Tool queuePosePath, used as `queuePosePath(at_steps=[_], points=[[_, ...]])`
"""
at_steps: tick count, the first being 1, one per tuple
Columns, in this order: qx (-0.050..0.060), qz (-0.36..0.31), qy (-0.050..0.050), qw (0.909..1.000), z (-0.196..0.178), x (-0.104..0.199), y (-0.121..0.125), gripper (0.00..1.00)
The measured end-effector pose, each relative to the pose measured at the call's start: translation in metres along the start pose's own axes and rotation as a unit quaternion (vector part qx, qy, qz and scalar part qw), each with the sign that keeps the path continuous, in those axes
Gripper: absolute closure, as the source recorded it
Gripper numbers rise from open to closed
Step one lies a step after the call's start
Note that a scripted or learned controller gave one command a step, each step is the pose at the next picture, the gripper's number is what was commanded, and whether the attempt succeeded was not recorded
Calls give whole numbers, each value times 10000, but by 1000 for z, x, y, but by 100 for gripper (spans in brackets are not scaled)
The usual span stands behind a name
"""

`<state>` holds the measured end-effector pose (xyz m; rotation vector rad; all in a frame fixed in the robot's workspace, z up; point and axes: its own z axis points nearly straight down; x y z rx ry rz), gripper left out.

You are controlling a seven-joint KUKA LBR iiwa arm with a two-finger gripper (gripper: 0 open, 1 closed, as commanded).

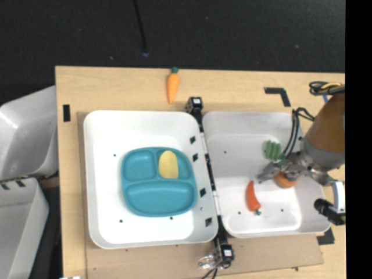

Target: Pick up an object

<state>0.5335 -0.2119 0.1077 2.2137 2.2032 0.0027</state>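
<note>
The end effector [283, 173] sits low in the right bin [244, 225], directly over a small orange object [284, 181] that appears to touch it; whether it grips anything I cannot tell. A green piece [272, 150] lies just beside it, and a red pepper [252, 197] lies near, toward the bins' divider.

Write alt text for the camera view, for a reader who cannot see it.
The arm's end effector is low in the right white bin, at a small orange object, with a green item and an orange-red pepper nearby. The left bin holds a blue divided plate with a yellow item; a toy carrot lies on the bench.
</note>
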Motion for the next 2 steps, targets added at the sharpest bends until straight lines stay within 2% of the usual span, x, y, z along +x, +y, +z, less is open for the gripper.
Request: queuePosePath(at_steps=[1, 2], points=[[-33, 11, -7, 10000, -11, 0, 2, 100], [47, 2, 46, 10000, -55, -7, 1, 100]])
